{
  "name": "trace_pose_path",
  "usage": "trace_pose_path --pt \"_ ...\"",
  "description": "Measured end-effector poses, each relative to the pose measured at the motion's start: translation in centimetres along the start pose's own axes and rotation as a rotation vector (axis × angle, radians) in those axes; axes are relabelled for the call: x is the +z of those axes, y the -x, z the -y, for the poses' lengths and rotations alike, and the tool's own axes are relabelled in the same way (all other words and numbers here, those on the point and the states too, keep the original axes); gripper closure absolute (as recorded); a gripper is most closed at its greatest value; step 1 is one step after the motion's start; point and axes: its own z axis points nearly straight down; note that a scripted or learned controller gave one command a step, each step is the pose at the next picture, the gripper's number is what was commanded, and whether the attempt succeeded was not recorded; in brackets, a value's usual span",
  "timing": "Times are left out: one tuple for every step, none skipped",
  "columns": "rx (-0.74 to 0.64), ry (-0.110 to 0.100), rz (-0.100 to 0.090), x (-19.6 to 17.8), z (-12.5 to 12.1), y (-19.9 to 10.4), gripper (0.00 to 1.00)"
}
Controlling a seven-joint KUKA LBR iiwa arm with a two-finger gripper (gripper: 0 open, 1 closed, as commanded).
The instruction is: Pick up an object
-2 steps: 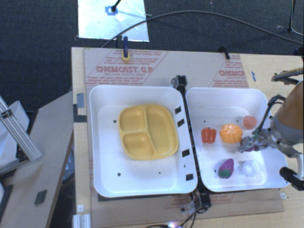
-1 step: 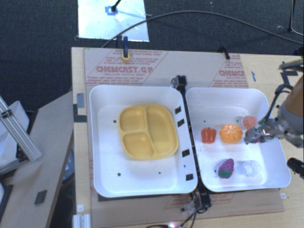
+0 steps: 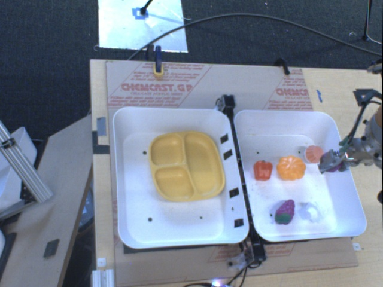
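Observation:
The right bin (image 3: 335, 124) holds several small items: a red pepper-shaped piece (image 3: 263, 170), an orange tangerine-like fruit (image 3: 291, 167), a pale pink round piece (image 3: 313, 154), a purple grape bunch with a green end (image 3: 285, 211) and a small clear or white object (image 3: 309, 211). My gripper (image 3: 333, 161) reaches in from the right, hanging over the right bin's right side, just right of the pink piece and the orange fruit. Nothing shows between its fingers.
The left bin (image 3: 128, 124) holds a yellow divided tray (image 3: 185, 165). A black divider strip (image 3: 234, 160) runs between the bins. A yellow-blue clamp (image 3: 158, 61) sits at the bench's back edge, and a cable arcs across the dark floor behind.

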Motion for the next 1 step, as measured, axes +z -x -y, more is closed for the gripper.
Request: trace_pose_path --pt "0.000 -0.002 0.000 -2.53 -0.18 0.04 1.00"
